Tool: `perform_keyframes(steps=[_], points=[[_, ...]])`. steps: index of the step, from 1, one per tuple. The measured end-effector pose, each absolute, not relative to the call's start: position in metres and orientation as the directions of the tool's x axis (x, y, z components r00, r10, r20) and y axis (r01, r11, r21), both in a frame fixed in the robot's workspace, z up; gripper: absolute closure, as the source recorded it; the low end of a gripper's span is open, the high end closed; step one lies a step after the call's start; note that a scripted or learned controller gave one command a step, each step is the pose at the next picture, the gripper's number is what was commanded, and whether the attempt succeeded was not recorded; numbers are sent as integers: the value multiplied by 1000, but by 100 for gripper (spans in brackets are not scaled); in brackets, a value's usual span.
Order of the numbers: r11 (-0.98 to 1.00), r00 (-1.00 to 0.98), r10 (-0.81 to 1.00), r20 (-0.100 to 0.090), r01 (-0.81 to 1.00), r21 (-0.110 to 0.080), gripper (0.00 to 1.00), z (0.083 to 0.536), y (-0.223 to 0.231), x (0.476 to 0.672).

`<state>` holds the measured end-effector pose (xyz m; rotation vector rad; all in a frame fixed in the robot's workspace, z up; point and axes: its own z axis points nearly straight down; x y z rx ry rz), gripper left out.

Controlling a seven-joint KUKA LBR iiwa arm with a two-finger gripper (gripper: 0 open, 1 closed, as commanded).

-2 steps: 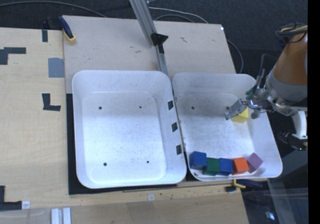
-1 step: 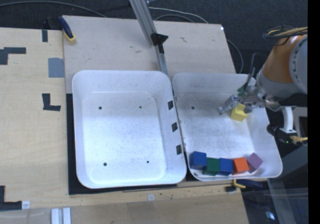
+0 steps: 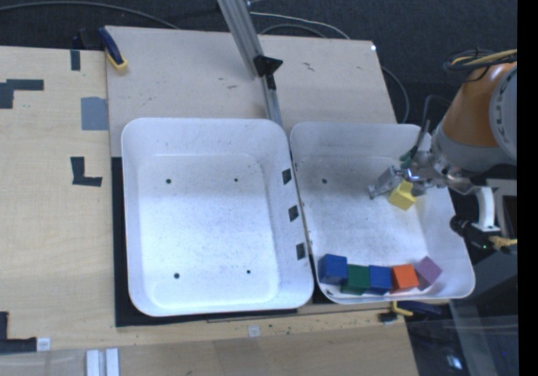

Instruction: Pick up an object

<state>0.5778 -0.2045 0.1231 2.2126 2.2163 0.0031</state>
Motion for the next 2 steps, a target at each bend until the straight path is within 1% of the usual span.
perform_keyframes(steps=[1,2], points=[[3,-3,1000,-2,1000,3,0,130,-209,618],[3,-3,1000,-3,1000,8,0,304,-209,649]])
